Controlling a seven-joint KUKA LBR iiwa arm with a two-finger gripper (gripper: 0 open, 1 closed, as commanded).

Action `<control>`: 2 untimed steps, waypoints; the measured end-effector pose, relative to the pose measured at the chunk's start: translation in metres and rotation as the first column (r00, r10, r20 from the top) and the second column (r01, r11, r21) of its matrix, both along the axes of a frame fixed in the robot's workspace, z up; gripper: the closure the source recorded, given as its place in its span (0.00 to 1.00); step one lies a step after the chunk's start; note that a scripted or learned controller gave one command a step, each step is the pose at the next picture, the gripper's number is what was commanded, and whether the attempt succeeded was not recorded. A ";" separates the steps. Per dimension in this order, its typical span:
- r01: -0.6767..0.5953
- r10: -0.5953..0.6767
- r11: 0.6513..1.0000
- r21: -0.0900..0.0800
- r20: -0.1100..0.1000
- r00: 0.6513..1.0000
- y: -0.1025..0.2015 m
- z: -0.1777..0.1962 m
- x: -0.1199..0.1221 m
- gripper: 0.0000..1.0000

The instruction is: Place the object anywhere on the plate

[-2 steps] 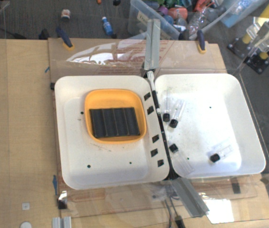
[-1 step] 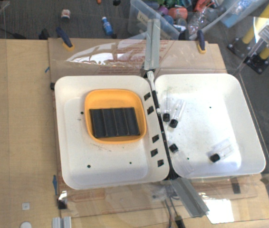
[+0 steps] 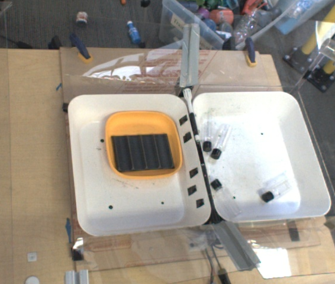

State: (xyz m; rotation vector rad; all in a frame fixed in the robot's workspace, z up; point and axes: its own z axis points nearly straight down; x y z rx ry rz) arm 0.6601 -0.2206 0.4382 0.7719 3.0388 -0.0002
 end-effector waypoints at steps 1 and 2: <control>-0.368 0.368 0.930 -0.001 0.000 0.930 -0.001 0.000 -0.002 1.00; -0.404 0.404 0.915 -0.005 0.003 0.915 -0.003 0.000 0.003 1.00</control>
